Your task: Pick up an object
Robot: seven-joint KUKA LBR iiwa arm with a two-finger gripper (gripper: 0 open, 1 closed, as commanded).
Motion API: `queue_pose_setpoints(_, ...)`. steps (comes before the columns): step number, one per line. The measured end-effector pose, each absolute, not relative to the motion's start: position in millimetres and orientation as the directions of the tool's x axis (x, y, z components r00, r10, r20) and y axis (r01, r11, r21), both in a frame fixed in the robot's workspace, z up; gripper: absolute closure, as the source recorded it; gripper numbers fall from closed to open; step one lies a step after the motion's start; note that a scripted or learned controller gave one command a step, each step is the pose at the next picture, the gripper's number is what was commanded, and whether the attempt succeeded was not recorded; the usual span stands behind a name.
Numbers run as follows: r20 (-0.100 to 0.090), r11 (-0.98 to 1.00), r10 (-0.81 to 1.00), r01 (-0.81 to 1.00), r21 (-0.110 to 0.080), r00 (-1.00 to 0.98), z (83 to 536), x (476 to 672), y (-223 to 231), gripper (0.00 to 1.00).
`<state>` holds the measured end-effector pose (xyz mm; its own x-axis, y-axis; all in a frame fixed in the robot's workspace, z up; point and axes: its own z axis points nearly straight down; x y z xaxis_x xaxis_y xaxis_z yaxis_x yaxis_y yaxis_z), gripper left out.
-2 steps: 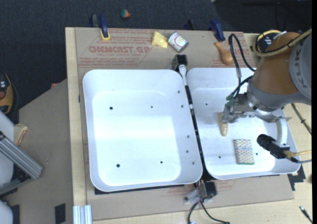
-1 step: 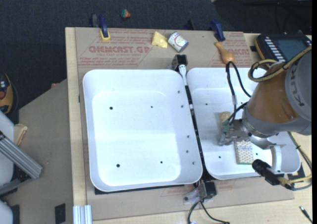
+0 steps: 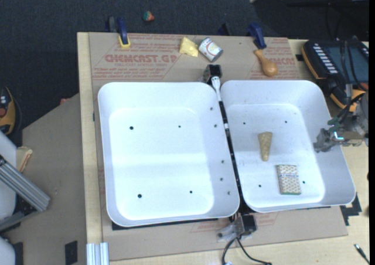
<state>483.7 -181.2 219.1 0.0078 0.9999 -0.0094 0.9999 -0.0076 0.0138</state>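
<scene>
A slanted overhead view looked down on a brown board surface (image 3: pixel 176 61) printed with red lettering. Two shallow white bins sat on it side by side, their inner edges touching along a dark seam.

The left bin (image 3: pixel 111 141) showed four small dark dots on its floor and carried no loose items.

Behind the bins, along the far edge of the surface, two blue clamps gripped the board: one at the left (image 3: pixel 122 28) and one toward the right (image 3: pixel 255 34). Between them lay one yellow wedge-shaped piece (image 3: pixel 188 47) and, just beside it, one small white and grey canister (image 3: pixel 210 50) on its side. One tan object with a rounded end (image 3: pixel 266 63) lay near the right clamp. One small round coloured object (image 3: pixel 149 16) rested on the dark floor beyond the board.

The right bin (image 3: pixel 249 97) held two objects. One tan cone (image 3: pixel 265 144) lay near the middle of the bin, its narrow end pointing toward the near side. One rectangular patterned block (image 3: pixel 288 179) lay nearer the front right corner, apart from the cone.

At the far right, the end effector (image 3: pixel 329 139) hung over the right rim of the right bin, well apart from both objects. It was small and partly blurred, so whether it was spread or pressed together could not be told. Nothing was seen in its grip.
</scene>
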Motion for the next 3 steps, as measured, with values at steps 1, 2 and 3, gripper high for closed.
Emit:
queue_pose_setpoints(1, 0.005, 0.006, 1.000, 1.000, -0.007, -0.006, 149.8, 478.4, -107.6, 1.00)
queue_pose_setpoints(2, -0.001, 0.006, 1.000, 1.000, 0.006, -0.006, 100.8, 571.8, -94.4, 1.00)
queue_pose_setpoints(3, 0.001, 0.009, 1.000, 1.000, 0.014, -0.009, 191.2, 625.8, -29.0, 1.00)
